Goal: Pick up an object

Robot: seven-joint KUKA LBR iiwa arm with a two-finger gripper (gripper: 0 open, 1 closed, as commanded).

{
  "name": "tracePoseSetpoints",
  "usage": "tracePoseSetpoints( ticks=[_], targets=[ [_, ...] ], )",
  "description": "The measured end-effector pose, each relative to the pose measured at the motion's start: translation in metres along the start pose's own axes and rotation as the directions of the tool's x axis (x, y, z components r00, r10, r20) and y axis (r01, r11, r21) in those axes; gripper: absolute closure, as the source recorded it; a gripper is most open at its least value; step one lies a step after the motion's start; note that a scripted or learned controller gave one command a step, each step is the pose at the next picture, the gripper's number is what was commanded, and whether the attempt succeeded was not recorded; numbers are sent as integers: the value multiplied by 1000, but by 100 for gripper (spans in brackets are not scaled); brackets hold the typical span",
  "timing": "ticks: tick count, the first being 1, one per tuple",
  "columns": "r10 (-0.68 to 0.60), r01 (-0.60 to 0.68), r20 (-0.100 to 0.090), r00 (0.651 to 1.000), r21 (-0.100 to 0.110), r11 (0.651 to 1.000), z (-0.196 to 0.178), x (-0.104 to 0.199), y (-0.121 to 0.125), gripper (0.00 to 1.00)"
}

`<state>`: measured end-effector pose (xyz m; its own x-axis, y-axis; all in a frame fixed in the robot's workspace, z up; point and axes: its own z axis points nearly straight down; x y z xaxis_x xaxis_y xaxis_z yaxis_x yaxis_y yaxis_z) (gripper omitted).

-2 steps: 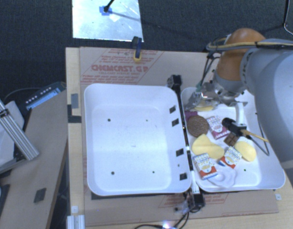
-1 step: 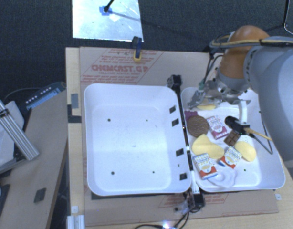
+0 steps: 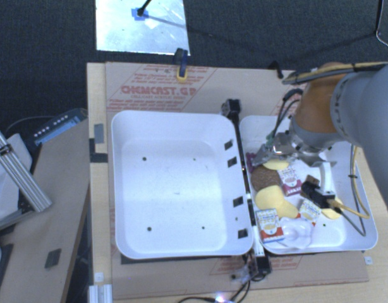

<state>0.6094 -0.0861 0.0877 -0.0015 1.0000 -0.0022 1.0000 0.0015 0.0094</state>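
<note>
Grey arm with orange band [image 3: 345,103] enters from the right, over the right shallow white plastic bin [image 3: 355,223]. Two-finger gripper [image 3: 284,156] sits low in that bin's upper part; jaw state cannot be told. Just below it lie a brown round object [image 3: 263,177], a pale yellow rounded object [image 3: 272,198] and a red-and-white small packet [image 3: 268,225], crowded toward the inner wall. The left shallow white plastic bin [image 3: 175,182] offers open floor up to every rim
</note>
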Motion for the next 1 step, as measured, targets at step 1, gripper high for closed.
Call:
tracePoseSetpoints(
  ticks=[1],
  targets=[
    [2,-2,-3,1000,12,1000,-24,2,-68,100]
  ],
)
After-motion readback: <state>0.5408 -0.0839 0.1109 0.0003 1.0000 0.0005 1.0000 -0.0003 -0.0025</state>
